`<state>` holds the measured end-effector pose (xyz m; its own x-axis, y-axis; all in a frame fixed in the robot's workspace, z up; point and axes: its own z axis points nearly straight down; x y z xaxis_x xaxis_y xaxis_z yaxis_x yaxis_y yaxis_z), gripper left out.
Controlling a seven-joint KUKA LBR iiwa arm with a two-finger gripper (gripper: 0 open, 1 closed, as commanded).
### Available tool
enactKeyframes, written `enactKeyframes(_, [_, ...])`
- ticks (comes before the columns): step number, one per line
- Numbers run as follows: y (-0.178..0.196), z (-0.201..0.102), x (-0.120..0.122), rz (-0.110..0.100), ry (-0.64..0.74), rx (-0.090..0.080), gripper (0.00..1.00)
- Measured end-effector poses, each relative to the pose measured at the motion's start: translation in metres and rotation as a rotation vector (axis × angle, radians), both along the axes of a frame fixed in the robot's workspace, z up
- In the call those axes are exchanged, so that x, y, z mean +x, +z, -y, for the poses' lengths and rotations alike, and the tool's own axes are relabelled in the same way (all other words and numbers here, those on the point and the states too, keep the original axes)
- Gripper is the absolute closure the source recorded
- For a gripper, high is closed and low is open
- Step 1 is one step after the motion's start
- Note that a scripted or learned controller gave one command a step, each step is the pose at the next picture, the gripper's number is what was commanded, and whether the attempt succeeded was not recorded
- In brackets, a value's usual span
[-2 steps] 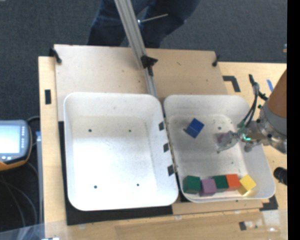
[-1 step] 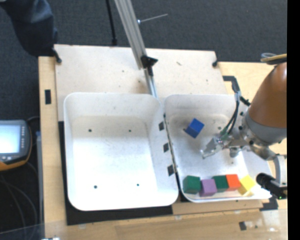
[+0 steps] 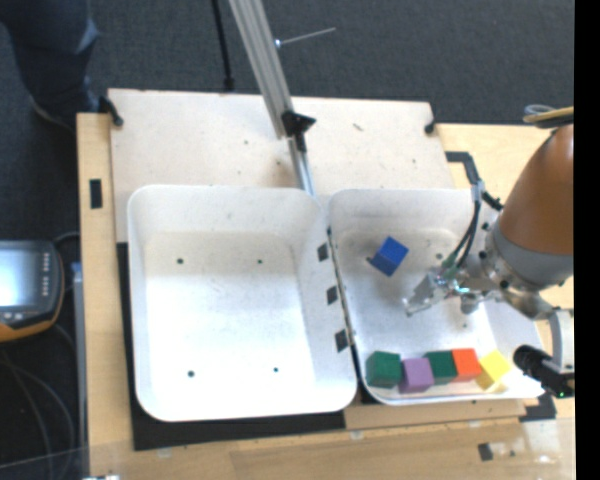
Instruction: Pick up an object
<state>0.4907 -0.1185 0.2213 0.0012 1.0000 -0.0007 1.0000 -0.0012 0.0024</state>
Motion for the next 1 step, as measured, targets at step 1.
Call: enactKeyframes(1, [0.0,0.0,0.0001,0.001,-0.002,0.0,0.0])
